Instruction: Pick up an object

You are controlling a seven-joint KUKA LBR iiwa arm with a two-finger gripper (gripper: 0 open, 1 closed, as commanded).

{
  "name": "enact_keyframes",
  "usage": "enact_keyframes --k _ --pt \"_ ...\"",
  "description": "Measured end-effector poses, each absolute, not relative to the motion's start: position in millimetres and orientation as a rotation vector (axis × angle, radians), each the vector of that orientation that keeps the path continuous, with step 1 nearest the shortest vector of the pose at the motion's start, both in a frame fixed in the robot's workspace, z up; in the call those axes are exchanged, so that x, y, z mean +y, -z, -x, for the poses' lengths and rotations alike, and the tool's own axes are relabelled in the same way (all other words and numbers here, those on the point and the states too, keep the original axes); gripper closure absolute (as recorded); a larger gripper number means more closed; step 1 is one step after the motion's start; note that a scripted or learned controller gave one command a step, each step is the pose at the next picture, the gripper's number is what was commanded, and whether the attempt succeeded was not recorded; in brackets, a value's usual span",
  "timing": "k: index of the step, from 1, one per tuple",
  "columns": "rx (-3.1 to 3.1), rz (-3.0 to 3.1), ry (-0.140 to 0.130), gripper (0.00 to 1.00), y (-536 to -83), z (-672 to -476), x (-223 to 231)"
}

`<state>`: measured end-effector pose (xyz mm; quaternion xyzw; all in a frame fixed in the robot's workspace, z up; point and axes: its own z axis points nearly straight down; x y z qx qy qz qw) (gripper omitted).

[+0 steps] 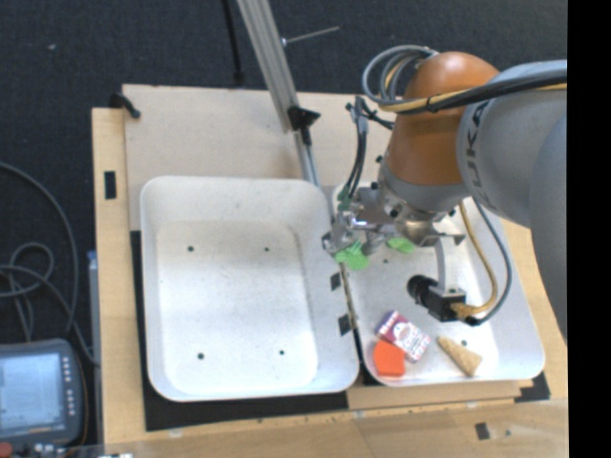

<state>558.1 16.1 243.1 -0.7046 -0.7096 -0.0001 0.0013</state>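
Left bin [239, 284] sits on the worktop [210, 132], right bin [516, 351] touching beside it. My jaws [368, 248] hang over the right bin's left edge near the divider; can't tell if they're clenched or released. Green thing [353, 258] sits right at them, grasp unclear. Orange block [389, 359], red-white packet [405, 337], tan wedge [462, 355] lie near the right bin's front rim.

The left bin [239, 294] lies open; the arm [449, 151] overhangs the right bin [511, 351].

A grey monitor [36, 391] (screen dim) sits beside black cables [38, 246].
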Motion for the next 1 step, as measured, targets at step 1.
enact_keyframes --k 1 --pt "-2.23 2.211 0.002 1.0 -235.2 -562.8 76.9"
